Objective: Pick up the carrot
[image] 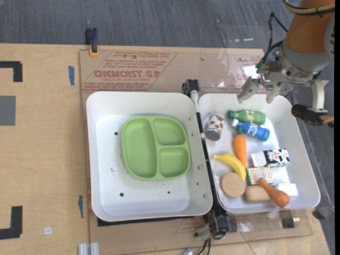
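I have the two-finger gripper [260, 91] hanging over the far edge of the right-hand shallow white bin [305, 158], its fingers spread apart with nothing between them. The slim orange carrot [240, 150] lies in the middle of that bin, well nearer to me than the gripper, its length running roughly far to near. It is crowded: the curved yellow banana [232, 163] touches or nearly touches its near-left side, the blue plastic bottle [254, 131] sits just at its far end, and the green plastic bottle [246, 116] lies just beyond that. A small white box [258, 159] rests close on the right. As I judge it, the approach is barely begun. To do it well I would bring the gripper towards the near side until it is over the carrot's middle, turn the wrist so the fingers straddle its narrow width, left and right, then descend straight. The banana side looks tight, so I would aim slightly towards the far half, where the gap seems wider
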Robot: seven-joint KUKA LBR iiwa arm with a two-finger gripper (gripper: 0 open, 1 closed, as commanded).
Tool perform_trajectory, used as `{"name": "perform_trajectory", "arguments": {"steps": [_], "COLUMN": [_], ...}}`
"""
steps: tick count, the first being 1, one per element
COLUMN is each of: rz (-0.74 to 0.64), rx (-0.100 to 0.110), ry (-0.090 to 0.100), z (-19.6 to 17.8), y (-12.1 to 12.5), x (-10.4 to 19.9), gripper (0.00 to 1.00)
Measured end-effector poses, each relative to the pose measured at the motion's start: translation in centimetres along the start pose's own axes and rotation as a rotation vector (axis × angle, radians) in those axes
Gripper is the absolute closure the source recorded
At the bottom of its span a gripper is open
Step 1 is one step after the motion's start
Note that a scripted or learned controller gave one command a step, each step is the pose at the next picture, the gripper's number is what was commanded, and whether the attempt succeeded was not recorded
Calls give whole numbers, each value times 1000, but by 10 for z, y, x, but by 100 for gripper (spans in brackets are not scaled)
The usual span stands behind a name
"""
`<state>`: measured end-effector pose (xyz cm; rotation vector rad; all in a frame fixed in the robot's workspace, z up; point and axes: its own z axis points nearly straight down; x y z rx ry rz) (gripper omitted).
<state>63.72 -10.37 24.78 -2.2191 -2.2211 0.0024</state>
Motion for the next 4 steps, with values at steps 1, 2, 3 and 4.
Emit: {"name": "perform_trajectory", "arguments": {"steps": [1,2,3,4], "rz": [-31,177,179,570], "rx": [9,-3,-3,-8], "ry": [0,1,0,4], "z": [98,153,145,32], "y": [-115,-68,-69,-43], "x": [-21,-25,-25,35], "gripper": [0,0,100,100]}}
